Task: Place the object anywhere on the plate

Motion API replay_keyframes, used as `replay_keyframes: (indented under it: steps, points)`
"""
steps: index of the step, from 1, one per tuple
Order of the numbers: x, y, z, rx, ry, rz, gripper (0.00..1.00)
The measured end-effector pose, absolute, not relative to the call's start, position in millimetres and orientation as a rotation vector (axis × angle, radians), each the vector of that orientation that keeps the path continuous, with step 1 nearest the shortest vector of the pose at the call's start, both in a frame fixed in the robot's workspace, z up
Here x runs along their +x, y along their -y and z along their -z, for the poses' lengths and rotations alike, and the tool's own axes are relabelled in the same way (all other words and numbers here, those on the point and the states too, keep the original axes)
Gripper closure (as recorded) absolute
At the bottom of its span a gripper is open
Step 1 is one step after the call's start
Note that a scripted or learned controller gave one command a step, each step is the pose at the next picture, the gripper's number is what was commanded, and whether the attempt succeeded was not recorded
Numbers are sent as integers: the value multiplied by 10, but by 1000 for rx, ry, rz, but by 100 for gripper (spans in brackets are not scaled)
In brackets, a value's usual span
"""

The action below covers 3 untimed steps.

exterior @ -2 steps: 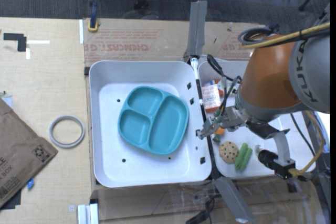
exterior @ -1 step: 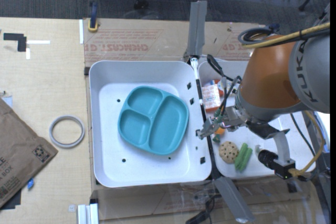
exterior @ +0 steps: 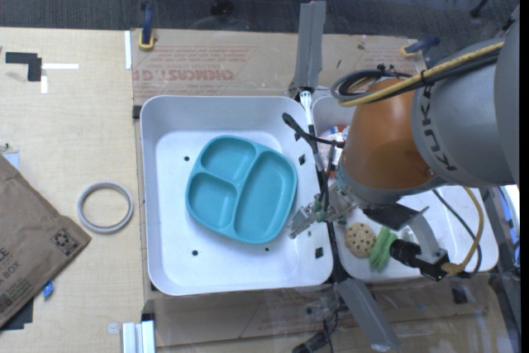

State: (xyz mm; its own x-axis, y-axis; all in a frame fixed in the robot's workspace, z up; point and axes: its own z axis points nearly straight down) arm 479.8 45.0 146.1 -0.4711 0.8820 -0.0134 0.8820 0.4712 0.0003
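A: What takes up the most room?

B: The bench (exterior: 66, 128), pale wood grain on the left, with flat brown cardboard (exterior: 223, 62) printed in red lying behind the bins. Next is the arm (exterior: 463, 120): a smooth grey casing with a rounded glossy orange band (exterior: 384, 140), yellow and black cables looping over it.

A: And the bins?

B: The left bin (exterior: 165, 244) is a shallow white tray with rounded corners and a matte floor. The right bin (exterior: 488, 248) is largely covered by the arm; its white floor shows low on the right.

A: Where is the plate?

B: The plate (exterior: 241, 188) lies flat in the left bin, a teal plastic dish with soft rounded corners, split into three compartments. Nothing rests on it.

A: The gripper?

B: The gripper (exterior: 307, 217) is a small metallic piece hanging below the orange band, over the left bin's right side, just beside the plate's right edge. Whether it is wide, narrow or holding anything cannot be told; it is too small and blurred.

A: The object?

B: In the right bin, near the dividing wall, sits a round speckled tan cookie (exterior: 358, 238), touching a lumpy green item (exterior: 381, 248) on its right.

A: Anything smaller?

B: A grey tape ring (exterior: 105, 206) lies on the wood left of the bins.
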Motion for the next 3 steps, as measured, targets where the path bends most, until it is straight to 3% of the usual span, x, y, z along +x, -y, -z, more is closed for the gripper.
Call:
replay_keyframes:
  steps: [1, 2, 3]
  points:
    - [5385, -432, -1908, 1886, -2513, 4, 0]
    - [5389, -413, -1990, 1891, -2509, 6, 100]
    - [4871, -532, -2217, 1050, -2962, 1, 100]
